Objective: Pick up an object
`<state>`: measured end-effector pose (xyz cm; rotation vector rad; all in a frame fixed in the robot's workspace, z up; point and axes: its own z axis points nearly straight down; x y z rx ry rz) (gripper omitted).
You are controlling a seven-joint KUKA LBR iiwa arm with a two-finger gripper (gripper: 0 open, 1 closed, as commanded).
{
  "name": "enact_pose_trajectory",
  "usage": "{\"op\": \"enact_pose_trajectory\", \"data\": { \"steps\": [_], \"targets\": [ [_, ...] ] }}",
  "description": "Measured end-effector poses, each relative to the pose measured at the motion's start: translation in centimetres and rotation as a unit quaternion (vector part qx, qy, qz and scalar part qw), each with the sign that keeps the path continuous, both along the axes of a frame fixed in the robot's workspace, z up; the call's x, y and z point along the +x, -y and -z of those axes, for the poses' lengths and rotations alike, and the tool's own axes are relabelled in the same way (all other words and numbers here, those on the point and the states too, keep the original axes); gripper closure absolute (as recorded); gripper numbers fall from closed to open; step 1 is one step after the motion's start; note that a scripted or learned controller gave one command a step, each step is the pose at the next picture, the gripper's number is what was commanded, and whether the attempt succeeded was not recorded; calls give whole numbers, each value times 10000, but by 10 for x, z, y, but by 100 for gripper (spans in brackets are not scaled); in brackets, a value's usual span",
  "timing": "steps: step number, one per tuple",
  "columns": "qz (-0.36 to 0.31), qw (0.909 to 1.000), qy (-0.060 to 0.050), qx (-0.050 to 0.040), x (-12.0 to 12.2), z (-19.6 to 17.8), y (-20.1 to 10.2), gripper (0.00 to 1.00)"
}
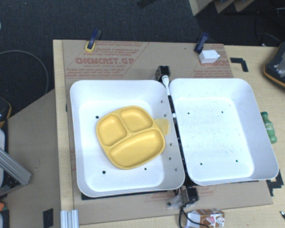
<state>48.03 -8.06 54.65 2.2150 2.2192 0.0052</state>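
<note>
A yellow divided plate lies flat in the left bin, near the middle and a little toward the inner wall, its three compartments facing up: two small ones on the far side and one long one on the near side. A small yellow tab or scrap shows at the plate's right edge, just beside the bin's inner wall; what it is cannot be told. The right bin sits touching the left one along a dark seam, and its floor bears only fine dark specks. Both bins rest on a brown board printed in red; the lettering at the far left reads roughly "CHEMCAST GP", and a second patch of red print at the far right is partly covered by a small white block. A yellow-tipped clamp and a dark clamp grip the board's far edge. A green object lies beside the right bin's outer rim. Wires and a small brown-and-white packet sit at the near edge. Dark carpet surrounds the bench.
</note>
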Motion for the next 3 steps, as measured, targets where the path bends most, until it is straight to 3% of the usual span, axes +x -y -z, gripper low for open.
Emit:
{"op": "enact_pose_trajectory", "data": {
  "steps": [1, 2, 3],
  "targets": [
    [21, 9999, -98, 18, -2, 151, -2, 100],
    [37, 10000, -73, 8, 27, 225, 58, 100],
    [42, 10000, -76, 18, 12, 337, 121, 100]
  ]
}}
